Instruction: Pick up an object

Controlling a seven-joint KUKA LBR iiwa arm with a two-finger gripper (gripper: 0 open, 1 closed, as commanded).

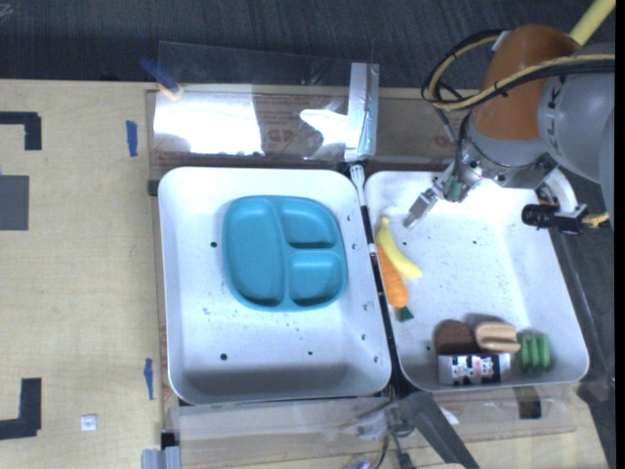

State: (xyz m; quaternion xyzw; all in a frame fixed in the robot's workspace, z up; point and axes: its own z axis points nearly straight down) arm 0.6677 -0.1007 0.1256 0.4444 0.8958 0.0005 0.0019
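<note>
Yellow banana (397, 252) lies just below the hand (422, 206), whose grip I cannot tell.

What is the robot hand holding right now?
Nothing. The gripper hangs over the right bin, just above the banana and carrot, with nothing between its fingers.

Grey arm (586, 115), orange band (518, 76) above the wrist, yellow and black cables (459, 62), small metallic claw (430, 201)
</note>
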